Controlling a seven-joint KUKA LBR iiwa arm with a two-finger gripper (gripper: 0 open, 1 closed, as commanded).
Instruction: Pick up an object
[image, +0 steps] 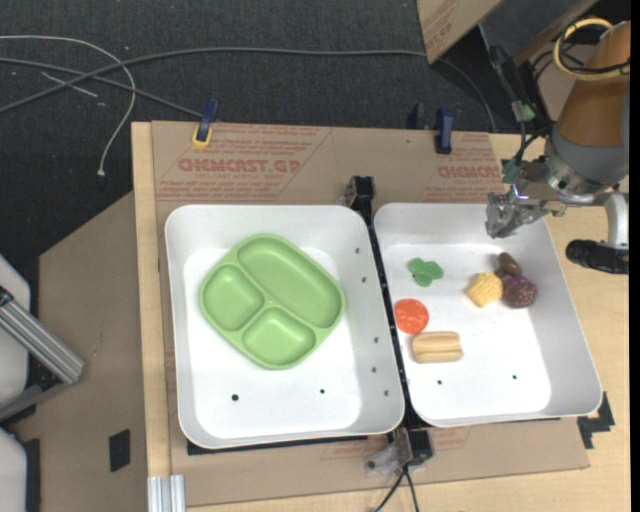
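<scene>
- Over the far right corner of the right bin (560, 390), the gripper (503, 220) hangs from the grey arm (590, 110); its tip is small and dark against the bin rim, and I cannot tell how it is set.
- Nothing can be seen held at the gripper's tip; the toy foods all lie on the bin floor on the nearer side of it.
- Closest to the gripper, just toward the camera, sits a brown piece (508, 264), partly hidden by the dark purple piece (519, 291) touching it; what either one is stays hard to make out.
- Beside those, slightly left of the gripper, lies the yellow corn piece (484, 290), short and blocky, with no clear long axis.
- Farther left of the gripper and a little nearer the camera rests a green leafy piece (425, 270), flat on the floor.
- Well toward the camera and to the gripper's left sit the orange-red round piece (411, 316) and, just nearer, the tan bread-like piece (437, 346); the tan one's long axis runs left to right across the view.
- Far to the gripper's left, in the left bin (200, 240), lies a green divided plate (272, 300), turned at a slant to the bin walls.
- The arm's upper part is cut off by the view's top right edge.
</scene>
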